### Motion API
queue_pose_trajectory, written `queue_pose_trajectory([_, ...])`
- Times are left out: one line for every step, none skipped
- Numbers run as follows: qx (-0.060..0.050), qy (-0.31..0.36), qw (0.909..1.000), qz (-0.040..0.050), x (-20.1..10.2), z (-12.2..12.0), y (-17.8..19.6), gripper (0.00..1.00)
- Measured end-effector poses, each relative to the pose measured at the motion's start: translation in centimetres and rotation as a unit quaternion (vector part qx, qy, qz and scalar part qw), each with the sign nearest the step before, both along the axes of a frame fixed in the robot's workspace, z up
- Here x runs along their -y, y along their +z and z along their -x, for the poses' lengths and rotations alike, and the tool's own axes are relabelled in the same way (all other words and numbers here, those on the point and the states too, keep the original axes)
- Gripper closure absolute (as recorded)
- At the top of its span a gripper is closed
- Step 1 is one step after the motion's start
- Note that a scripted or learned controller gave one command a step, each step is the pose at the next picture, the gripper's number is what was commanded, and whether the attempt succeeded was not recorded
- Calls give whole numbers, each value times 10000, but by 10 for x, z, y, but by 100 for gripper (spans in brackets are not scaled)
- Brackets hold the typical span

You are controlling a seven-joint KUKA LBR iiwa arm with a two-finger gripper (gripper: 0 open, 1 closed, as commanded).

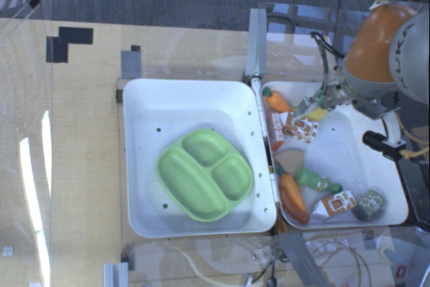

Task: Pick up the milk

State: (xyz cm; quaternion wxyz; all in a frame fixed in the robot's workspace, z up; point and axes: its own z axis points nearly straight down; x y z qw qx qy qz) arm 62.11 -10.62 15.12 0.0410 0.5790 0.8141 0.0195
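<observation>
We count two white bins: the left bin (pixel 134 144) carries one green divided plate (pixel 205 175). In the right bin (pixel 376 171) we see two carrots (pixel 293 197), one green bottle (pixel 316 179), one can (pixel 369 203) and two small cartons: one milk carton (pixel 336 203) near the front edge, another carton (pixel 300 128) toward the back left. The gripper (pixel 321 101) hovers over that back corner; we cannot tell its state.
</observation>
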Motion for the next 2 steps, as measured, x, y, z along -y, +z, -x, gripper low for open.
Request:
queue_pose_trajectory([-329,460,9984,-28,-3,37,-58,0])
queue_pose_trajectory([-411,800,9959,-5,-9,-10,-63,0])
